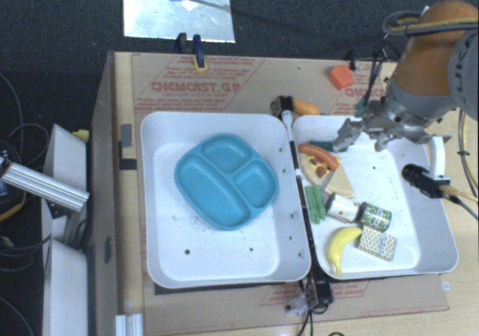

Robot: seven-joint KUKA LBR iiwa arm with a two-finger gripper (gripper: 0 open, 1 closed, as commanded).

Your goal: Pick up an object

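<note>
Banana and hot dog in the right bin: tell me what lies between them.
Camera view: between the banana and the hot dog lie a pizza slice and a green toy.

We see two white bins: the left bin (161,252) holds a light blue divided plate (226,179); the right bin (438,241) holds a yellow banana (340,246), a green can (373,216), a red-orange sausage (318,153) and a gold checkered packet (377,243). An orange block (341,77) lies on the tan table (202,84).

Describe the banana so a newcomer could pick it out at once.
Look in the right bin, near its front edge. The banana lies there, left of a patterned packet and below a green-labelled can. It is the only plain yellow, curved item.
</note>
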